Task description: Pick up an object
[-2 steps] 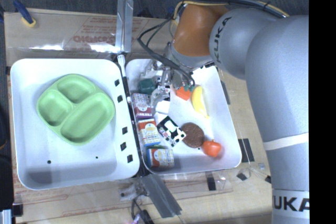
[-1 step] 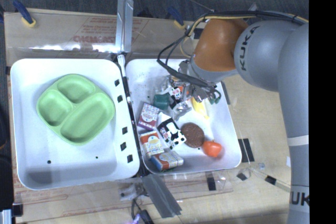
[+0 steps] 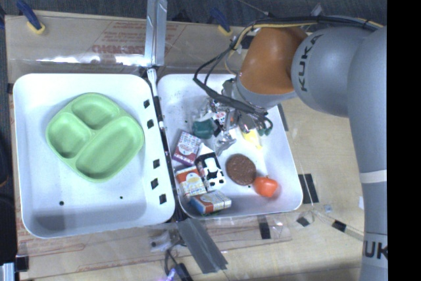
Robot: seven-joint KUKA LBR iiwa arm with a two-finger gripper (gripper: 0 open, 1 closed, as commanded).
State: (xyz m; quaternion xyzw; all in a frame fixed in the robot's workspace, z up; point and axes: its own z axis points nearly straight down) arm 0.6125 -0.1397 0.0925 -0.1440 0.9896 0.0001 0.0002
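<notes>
The grey arm with its orange band (image 3: pixel 268 62) is lowered into the right shallow white bin (image 3: pixel 289 164), over a cluster of small objects.

The gripper (image 3: pixel 231 123) is seen low among the clutter at the far middle of the right bin; its state cannot be told, as it is masked by the wrist and the objects around it. A teal object (image 3: pixel 203 127) lies just left of it and a small yellow piece (image 3: pixel 252 137) just right. Nearer are found a round brown disc (image 3: pixel 241 169), an orange ball (image 3: pixel 266 187), a black-and-white cow-patterned item (image 3: pixel 210 170) and several small printed cartons (image 3: pixel 192 168) along the bin's left side. A green three-compartment plastic plate (image 3: pixel 95 135) is held in the left shallow white bin (image 3: pixel 33 207). Both bins rest on the surface (image 3: pixel 322 135).
</notes>
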